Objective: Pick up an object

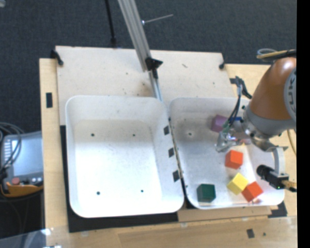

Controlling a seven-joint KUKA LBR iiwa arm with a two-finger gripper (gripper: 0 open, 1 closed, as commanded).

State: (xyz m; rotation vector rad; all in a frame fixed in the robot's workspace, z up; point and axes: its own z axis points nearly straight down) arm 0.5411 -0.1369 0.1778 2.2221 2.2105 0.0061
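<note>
Nothing lifted yet: gripper [226,141] low in right bin [196,200], between purple block [218,123] and orange block [234,159]. Cannot tell gripper's opening or any hold. Whole pick apparently left.

Robotics lab: plywood bench [129,71], aluminium camera mast [137,30], dark carpet [36,19].

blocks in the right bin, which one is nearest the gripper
The orange block, just below the gripper; the second orange block lies farther toward the bin's near edge.
</note>
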